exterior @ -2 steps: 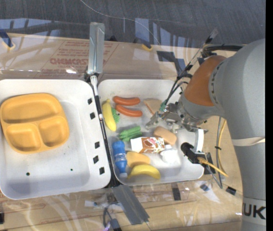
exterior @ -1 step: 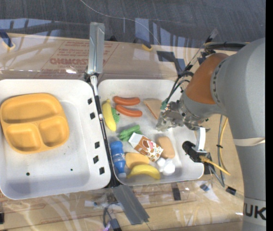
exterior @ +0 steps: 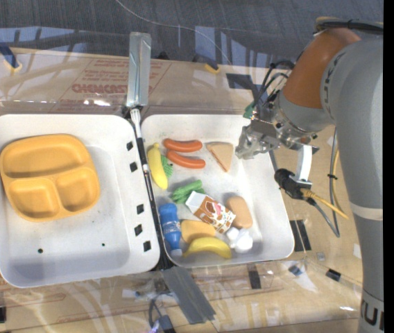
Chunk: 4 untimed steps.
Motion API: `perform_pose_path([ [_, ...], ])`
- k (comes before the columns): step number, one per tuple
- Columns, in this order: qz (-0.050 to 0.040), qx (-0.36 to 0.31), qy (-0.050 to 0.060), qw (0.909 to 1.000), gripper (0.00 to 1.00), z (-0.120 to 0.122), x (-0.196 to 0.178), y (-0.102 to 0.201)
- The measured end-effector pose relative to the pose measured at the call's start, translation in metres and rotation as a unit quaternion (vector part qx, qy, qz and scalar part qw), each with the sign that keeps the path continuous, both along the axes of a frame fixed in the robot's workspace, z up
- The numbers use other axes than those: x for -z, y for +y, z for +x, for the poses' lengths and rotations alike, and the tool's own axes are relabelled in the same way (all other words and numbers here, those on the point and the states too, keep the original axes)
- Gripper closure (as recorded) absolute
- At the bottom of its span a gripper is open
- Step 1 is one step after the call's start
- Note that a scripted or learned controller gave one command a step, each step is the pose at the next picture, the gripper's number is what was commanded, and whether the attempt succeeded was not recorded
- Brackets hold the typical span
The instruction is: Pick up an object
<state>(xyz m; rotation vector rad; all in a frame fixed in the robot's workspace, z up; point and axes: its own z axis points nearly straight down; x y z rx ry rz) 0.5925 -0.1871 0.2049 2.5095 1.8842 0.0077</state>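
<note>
The right bin [exterior: 270, 207] holds several toy foods: two red sausages [exterior: 183, 145] [exterior: 186, 161], a tan wedge of bread [exterior: 220, 155], a yellow banana [exterior: 157, 166] by the left wall, a green vegetable [exterior: 186, 190], a small carton [exterior: 211, 211], a brown bun [exterior: 239, 211], a blue bottle [exterior: 169, 226], a second banana [exterior: 207, 246] and a white piece [exterior: 241, 240]. My gripper [exterior: 250, 146] hangs over the bin's upper right part, just right of the bread wedge. Nothing shows between its fingers.
The left bin [exterior: 58, 255] carries a yellow compartment tray [exterior: 48, 175]. A grey divider bar [exterior: 139, 68] stands between the bins at the back. Cables and a black clip [exterior: 290, 181] hang from the arm over the right bin's right rim.
</note>
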Motion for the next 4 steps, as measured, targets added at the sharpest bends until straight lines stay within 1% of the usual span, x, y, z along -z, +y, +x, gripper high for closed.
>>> perform_pose_path([
  [1,0.0015,0.04,0.007,0.9992,1.0,0.058,0.053,0.055],
  [2,0.0005,0.042,0.005,0.9991,0.0,0.059,0.05,0.052],
  [3,0.0008,0.031,0.003,0.9995,0.0,0.045,0.099,0.075],
  [4,0.0013,0.028,0.004,0.9996,1.0,0.045,0.089,0.076],
])
